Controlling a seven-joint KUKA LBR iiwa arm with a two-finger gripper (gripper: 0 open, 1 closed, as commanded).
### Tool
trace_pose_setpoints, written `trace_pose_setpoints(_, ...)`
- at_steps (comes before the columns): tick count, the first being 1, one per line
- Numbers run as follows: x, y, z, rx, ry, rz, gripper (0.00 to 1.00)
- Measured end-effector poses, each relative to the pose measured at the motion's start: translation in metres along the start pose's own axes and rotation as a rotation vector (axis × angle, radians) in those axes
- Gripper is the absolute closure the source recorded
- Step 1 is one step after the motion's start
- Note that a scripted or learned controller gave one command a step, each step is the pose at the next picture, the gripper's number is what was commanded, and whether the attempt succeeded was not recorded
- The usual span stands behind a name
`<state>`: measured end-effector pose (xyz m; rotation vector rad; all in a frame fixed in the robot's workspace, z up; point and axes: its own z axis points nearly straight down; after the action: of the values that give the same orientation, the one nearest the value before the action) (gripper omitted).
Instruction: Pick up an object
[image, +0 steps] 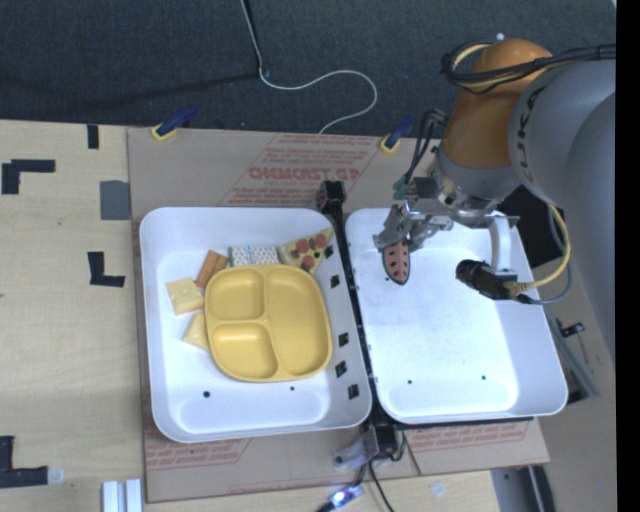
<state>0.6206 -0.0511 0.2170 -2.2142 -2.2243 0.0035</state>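
Currently my gripper (402, 228) sits over the upper left part of the right bin (470, 390), right of centre in the frame, with my orange-banded wrist above it toward the upper right. Between my fingers (390, 232) hangs a watermelon slice (397, 262), pink-red with dark seeds and a darker rind edge. Its long axis runs nearly vertical in the frame, tilted slightly: the upper end is at my fingertips, the rounded lower end points down the frame toward the bin floor. Whether that lower end touches the floor, I cannot tell.

Fingers: closed to a narrow gap on the slice's upper end, one finger on its left side, the other on its right. Nothing else is in contact with them.

Left bin (170, 400), centre left of frame: a yellow divided plate (268, 322) lies in the middle. Along the plate's upper and left edges lie small food pieces: a pizza slice (308, 249), an orange cracker (210, 267), two pale yellow pieces (184, 295). All are well apart from my fingers.
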Motion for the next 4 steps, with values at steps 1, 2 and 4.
trace_pose_setpoints(1, 0.039, -0.02, -0.009, -0.001, 0.0, 0.001, 1.0)
trace_pose_setpoints(2, 0.096, -0.047, -0.004, 0.001, 0.0, -0.002, 1.0)
trace_pose_setpoints(4, 0.092, -0.055, 0.002, 0.0, -0.002, 0.004, 1.0)
